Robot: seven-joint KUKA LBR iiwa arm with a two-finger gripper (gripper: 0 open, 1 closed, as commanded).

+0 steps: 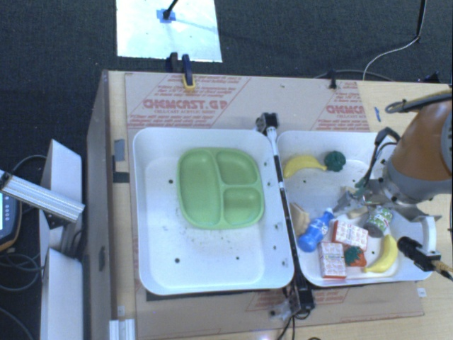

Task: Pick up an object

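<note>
The right bin (pixel 311 190) holds several small items. A yellow banana (pixel 304 165) and a green broccoli piece (pixel 335 161) lie at its far side. A blue bottle (pixel 315 231) lies near the divider, next to a tan piece (pixel 299 214). Two red-and-white cartons (pixel 350 234) (pixel 332 259), a second banana (pixel 386 255) and a small jar with a green label (pixel 380 219) crowd the near right corner. My gripper (pixel 356 200) hangs low over the middle of this bin, just above the carton and beside the jar. Nothing is visibly held.
The left bin (pixel 163 261) carries a green divided plate (pixel 219 188). A black rod (pixel 277 168) runs along the divider between the bins. My grey arm with its orange band (pixel 425 147) covers the right bin's far right side.
</note>
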